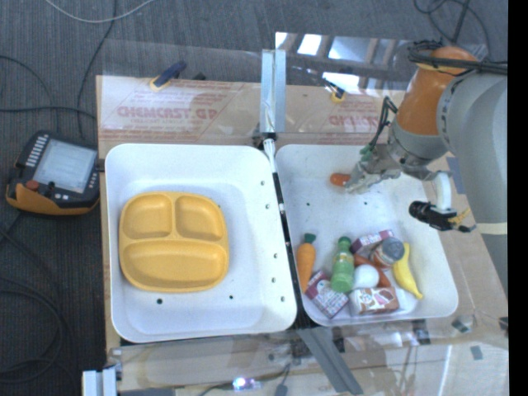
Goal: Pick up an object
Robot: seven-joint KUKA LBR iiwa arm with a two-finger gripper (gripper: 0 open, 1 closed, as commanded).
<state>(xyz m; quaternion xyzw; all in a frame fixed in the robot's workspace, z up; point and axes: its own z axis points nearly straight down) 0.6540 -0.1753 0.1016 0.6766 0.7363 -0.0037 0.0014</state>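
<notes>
Near the back of the right bin point(330, 213): gripper point(363, 178), low over the white floor, reaching in from the right under the grey arm point(474, 147) with its orange band point(425, 97). Cannot tell whether clenched or released; too small and too dark at the tip. Sits just beside a small orange-red object point(339, 179), on its left, touching or nearly so; cannot tell whether that piece is grasped or merely lying on the bin floor.

Toward the near end of the same bin, well apart from the gripper: a huddle of toy groceries. Includes a carrot point(305, 258) along the left wall, green top pointing to the back; a green bottle point(342, 264) just right of it; a white egg-like ball point(365, 276) against the bottle; a yellow banana point(406, 271) at the right edge of the pile; a red packet point(327, 297) and a small carton point(375, 299) nearest the front rim.

Next over, in the left bin point(115, 221): a yellow divided plate point(173, 242), lying flat in the middle.

Beyond the bins, on the dark floor at far left: a teach pendant point(54, 174) with a pale screen.
</notes>
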